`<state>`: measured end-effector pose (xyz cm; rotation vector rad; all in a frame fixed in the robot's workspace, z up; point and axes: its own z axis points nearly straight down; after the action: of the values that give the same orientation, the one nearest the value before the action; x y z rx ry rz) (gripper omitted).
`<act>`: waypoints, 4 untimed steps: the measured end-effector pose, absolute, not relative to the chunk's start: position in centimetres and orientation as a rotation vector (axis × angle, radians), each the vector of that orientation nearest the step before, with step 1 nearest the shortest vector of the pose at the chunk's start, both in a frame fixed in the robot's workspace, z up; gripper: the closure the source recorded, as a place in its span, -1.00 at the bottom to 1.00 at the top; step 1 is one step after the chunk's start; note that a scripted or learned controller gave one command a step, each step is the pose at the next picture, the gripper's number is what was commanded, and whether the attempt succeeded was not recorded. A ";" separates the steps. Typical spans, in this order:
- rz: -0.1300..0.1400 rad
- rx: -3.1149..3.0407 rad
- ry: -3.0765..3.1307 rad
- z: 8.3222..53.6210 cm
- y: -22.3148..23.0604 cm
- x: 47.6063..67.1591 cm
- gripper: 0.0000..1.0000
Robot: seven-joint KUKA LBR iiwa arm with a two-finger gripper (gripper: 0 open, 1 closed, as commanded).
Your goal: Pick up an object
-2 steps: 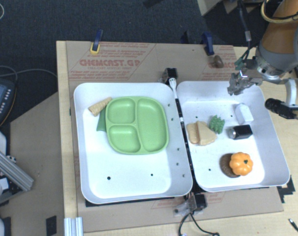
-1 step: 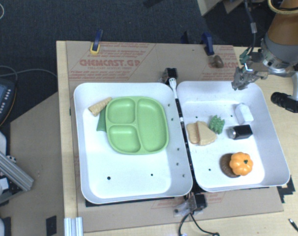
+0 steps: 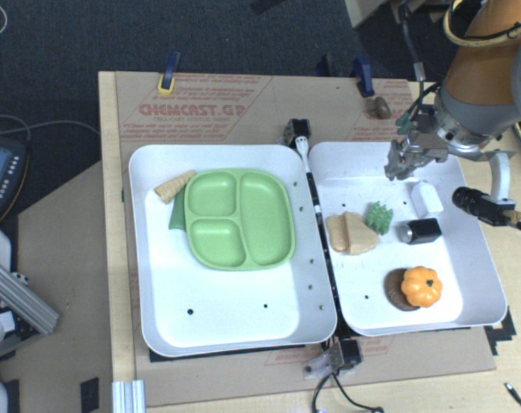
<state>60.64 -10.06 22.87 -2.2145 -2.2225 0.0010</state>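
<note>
1. Grey arm with orange band comes in from the right; end effector (image 3: pixel 404 163) sits over the far part of the right bin (image 3: pixel 475 304).
2. End effector state: cannot tell, it's too small and dark at this angle. Nothing visibly held.
3. White block (image 3: pixel 426 199) lies just beside the end effector, toward the near-right of it, on the bin floor.
4. Black box (image 3: pixel 422 231) is a bit further toward the camera from the end effector, just past the white block.
5. Green sprig (image 3: pixel 380 217) is near the end effector, toward the camera and slightly left.
6. Tan bread piece (image 3: pixel 351 233) touches or almost touches the sprig, further left of the end effector, by the bin's left wall.
7. Orange pumpkin (image 3: pixel 419 286) is well apart from the end effector, at the near end of the right bin, resting on a brown disc (image 3: pixel 395 290).
8. Left bin (image 3: pixel 157 317) is well left of the end effector. It holds a green tray (image 3: pixel 240 218) with three compartments, a tan cone (image 3: pixel 173 186) at the tray's far-left corner, and a dark green flat piece (image 3: pixel 176 214) poking out from under the tray's left edge.
9. Both bins sit side by side on a brown board (image 3: pixel 114 144) on the surface, with clamps on the board's far edge.
</note>
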 end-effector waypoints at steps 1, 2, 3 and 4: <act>0.003 -2.214 -2.221 21.7 -5.6 57.3 1.00; 0.001 -2.213 -2.224 22.3 -1.1 55.5 1.00; -0.002 -2.221 -2.223 23.5 -1.2 54.8 1.00; 0.005 -2.220 -2.218 22.0 -1.4 53.5 1.00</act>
<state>53.46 -1.39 21.96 -2.2201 -2.2176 0.0046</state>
